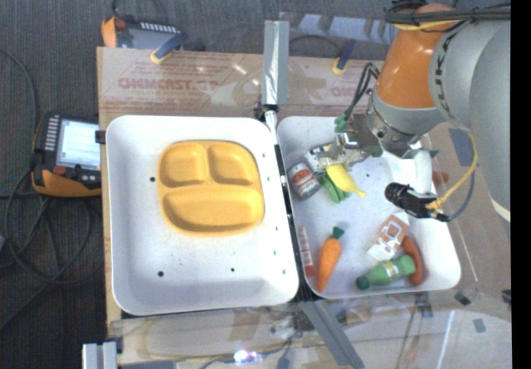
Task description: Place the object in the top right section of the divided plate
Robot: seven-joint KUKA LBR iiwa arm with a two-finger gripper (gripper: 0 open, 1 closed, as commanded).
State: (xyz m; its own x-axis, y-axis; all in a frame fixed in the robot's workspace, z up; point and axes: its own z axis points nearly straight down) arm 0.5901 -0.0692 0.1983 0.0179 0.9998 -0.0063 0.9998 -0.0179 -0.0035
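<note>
Two bins, one pick under way: arm over the right bin, plate waiting in the left.

Two white bins sat side by side when you took this reading; the arm (423,52) reached over the right bin (448,276), while the left bin (133,276) held the yellow divided plate (211,186), its top right section (231,162) unoccupied. The gripper (347,152) hung low over a yellow-and-green banana-like toy (340,181), apparently the intended object, lying just beside a small can (304,180). You could not tell how far the end effector was parted, nor confirm anything held between its tips. Further down lay a carrot (328,258), a green bottle (386,273) and a small carton (390,236). For a sound pick, you were best advised to centre on the toy alone, keep clear of the can, and verify the hold before crossing the bin divider.
</note>
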